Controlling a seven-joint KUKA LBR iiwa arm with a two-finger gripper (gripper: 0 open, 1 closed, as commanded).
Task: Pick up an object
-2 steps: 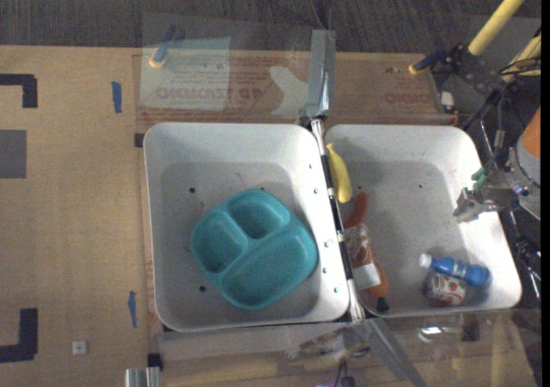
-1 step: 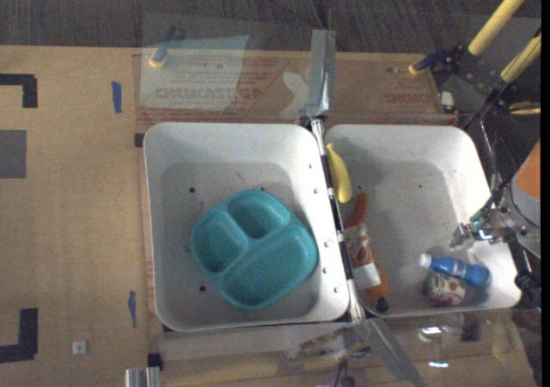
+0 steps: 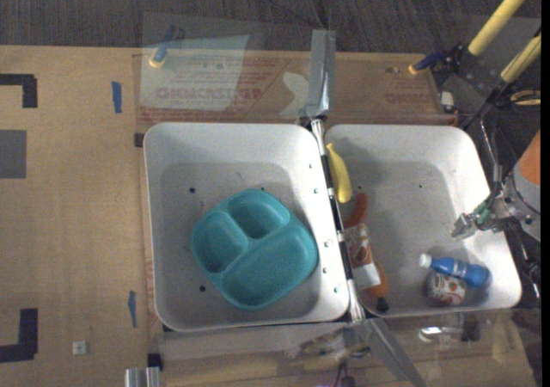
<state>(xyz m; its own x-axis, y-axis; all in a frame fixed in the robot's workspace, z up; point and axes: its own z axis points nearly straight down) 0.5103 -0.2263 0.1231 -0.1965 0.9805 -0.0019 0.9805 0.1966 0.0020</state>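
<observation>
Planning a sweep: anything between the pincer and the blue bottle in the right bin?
Nothing: camera view shows bare white bin floor between the pincer and the blue bottle.

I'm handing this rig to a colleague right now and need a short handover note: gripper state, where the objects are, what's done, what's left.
Gripper: low over the right bin, near its right wall, holding nothing visible.
Right bin: yellow banana and a small bottle with an orange cap along the left wall; blue bottle and a red-labelled can in the near right corner.
Left bin: teal divided plate.
Done: nothing picked up yet.
Left: grasp and lift one object; the blue bottle looks nearest.
</observation>
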